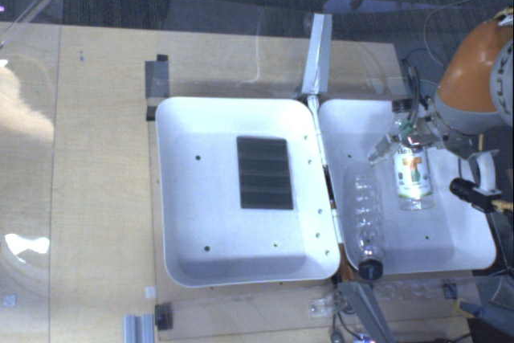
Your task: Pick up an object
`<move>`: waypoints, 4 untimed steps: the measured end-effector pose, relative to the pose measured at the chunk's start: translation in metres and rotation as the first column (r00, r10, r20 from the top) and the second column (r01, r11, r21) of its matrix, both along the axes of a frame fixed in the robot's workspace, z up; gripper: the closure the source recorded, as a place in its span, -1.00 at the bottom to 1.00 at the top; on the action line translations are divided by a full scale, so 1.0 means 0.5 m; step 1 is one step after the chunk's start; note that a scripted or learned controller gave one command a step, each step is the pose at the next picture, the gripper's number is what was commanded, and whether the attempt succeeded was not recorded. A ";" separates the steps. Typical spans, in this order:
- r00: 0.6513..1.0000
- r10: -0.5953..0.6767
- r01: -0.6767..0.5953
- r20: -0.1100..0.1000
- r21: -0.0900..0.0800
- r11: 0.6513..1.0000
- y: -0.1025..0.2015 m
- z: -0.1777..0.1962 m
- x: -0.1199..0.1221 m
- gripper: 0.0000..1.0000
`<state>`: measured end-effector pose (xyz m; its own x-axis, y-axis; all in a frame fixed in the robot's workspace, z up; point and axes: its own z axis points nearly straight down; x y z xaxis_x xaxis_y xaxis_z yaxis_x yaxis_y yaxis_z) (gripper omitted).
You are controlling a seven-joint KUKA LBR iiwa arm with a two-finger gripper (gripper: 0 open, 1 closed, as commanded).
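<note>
Right bin (474,253), item one: I am logging a clear plastic bottle (414,177) with an orange-and-green label, probably light, thin-walled and slippery, so I am favouring its labelled middle. The tool (408,134) is hovering at its cap; width I cannot tell. Item two: a clear ribbed bottle (364,225), lying alongside.

I see my grey arm (482,104) with its orange band reaching in from the right, wrist angled down-left, the two-finger gripper (407,134) low; I can't read its state.
</note>
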<state>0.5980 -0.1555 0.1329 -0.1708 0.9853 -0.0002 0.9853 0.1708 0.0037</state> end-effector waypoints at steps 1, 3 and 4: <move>0.993 -0.119 0.119 0.005 0.001 0.993 0.087 -0.089 0.023 -1.00; 0.995 -0.092 0.092 -0.044 0.007 0.996 0.034 -0.076 0.085 1.00; 1.000 -0.015 0.015 0.003 0.000 1.000 0.207 0.106 0.099 1.00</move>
